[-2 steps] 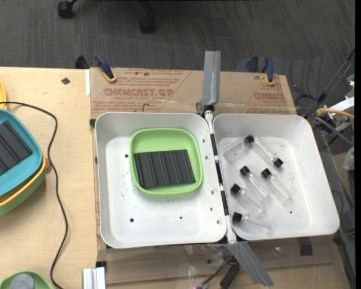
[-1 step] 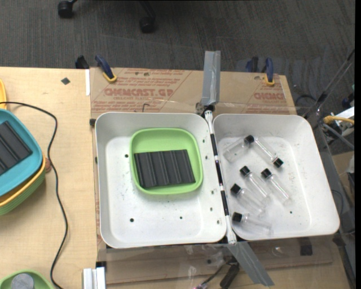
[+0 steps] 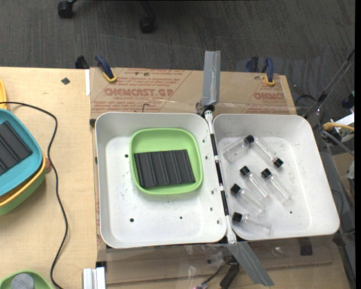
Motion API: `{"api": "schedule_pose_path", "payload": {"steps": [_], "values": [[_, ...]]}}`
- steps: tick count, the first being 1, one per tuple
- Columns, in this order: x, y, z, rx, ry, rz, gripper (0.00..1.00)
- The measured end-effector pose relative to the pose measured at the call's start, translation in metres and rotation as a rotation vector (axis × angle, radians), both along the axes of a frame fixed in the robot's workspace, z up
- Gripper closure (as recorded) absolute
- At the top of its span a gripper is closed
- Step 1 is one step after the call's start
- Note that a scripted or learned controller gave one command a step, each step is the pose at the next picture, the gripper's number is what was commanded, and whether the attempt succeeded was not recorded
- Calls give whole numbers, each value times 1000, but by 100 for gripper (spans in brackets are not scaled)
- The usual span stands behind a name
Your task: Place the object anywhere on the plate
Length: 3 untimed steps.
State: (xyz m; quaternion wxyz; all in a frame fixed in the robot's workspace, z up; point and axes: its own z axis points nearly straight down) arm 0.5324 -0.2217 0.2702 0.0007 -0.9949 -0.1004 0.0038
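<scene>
Scattered across the floor of the right bin (image 3: 316, 192): a handful of clear vials (image 3: 260, 149) with black caps, six caps countable, all lying on their sides at differing angles. Topmost vial slanting from near the bin's upper middle down toward the right; a cluster of three (image 3: 265, 173) near the centre, close together, contact between them hard to judge; lowest vial (image 3: 237, 217) close to the front wall, by the seam between the bins. None on the plate.

In the left bin (image 3: 113, 186): the green plate (image 3: 166, 135), squarish with rounded corners, sitting in the upper middle of the bin floor, apart from the walls. On it, a dark ribbed mat (image 3: 164, 168) covering most of the plate's well, slightly tilted. A few small dark specks on the white floor around the plate.

Between the bins, an upright grey bar (image 3: 211, 79) rising from the seam at the back. Under and behind both bins, a sheet of printed cardboard (image 3: 169, 87), pinned at its far edge by two blue clamps (image 3: 105, 68), one near each corner.

To the left, on the wooden bench (image 3: 51, 84): a stack of teal and yellow trays (image 3: 22, 152) cut by the frame edge, with a black cable (image 3: 56, 169) looping past it toward the front. Beyond the bench, grey carpet and chair casters (image 3: 66, 8).
</scene>
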Motion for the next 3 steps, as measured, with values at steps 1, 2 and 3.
{"api": "schedule_pose_path", "payload": {"steps": [1,2,3], "values": [[-22,33,9,0,-2,2,0],[-28,27,0,0,-2,-2,0],[-48,21,9,1,-2,-3,0]]}}
